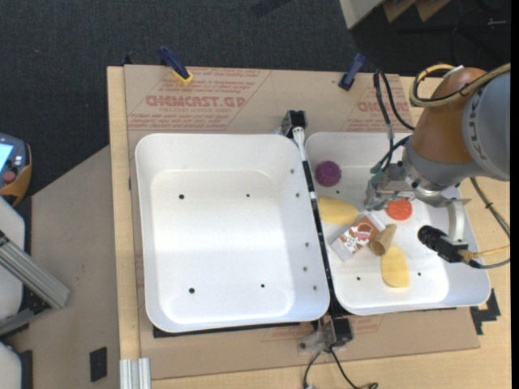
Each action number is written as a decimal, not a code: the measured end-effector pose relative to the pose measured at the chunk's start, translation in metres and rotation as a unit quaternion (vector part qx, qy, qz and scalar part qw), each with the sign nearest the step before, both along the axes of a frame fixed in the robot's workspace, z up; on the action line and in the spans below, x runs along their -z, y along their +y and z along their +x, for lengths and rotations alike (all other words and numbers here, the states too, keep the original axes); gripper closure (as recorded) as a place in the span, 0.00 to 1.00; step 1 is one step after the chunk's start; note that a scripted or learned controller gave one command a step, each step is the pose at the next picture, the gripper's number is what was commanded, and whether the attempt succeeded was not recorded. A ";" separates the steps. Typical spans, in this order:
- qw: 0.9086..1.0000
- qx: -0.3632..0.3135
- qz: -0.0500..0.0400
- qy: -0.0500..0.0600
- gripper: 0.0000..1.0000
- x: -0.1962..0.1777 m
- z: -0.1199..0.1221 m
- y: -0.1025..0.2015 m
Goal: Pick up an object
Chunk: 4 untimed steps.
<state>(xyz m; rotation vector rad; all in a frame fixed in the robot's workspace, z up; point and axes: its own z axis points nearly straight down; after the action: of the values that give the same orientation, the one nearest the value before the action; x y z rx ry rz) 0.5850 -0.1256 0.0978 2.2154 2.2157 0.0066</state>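
Over a cardboard-topped bench [211, 96], gripper [379, 194] low in the right bin [357, 298], grip state impossible to tell, beside crowded yellow piece [336, 211], orange disc [399, 210] and red-white packet [355, 239]: likely to nudge neighbours, closing on nothing.

We note the left bin [219, 225] offers open floor. The right bin [430, 294] is crowded: purple ball [328, 172], yellow pieces [337, 211], carton [356, 238], cone [383, 237]; the arm [454, 132] overhangs it.

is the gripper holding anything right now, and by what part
Cannot be told. The gripper sits low in the right bin, between the orange-red piece and the yellow piece; nothing visibly held.
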 end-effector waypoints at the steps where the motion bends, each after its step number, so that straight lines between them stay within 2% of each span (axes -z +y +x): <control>1: 1.000 0.002 0.003 0.008 1.00 0.013 -0.110 0.020; 2: 1.000 -0.005 0.002 -0.002 1.00 -0.093 -0.080 0.085; 3: 1.000 0.000 0.002 0.004 0.00 -0.087 -0.083 0.080; 4: 1.000 0.003 0.001 0.007 0.00 0.001 -0.070 0.005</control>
<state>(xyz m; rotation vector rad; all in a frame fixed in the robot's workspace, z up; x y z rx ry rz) 0.5154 -0.1211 0.0969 2.2308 2.2163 -0.0075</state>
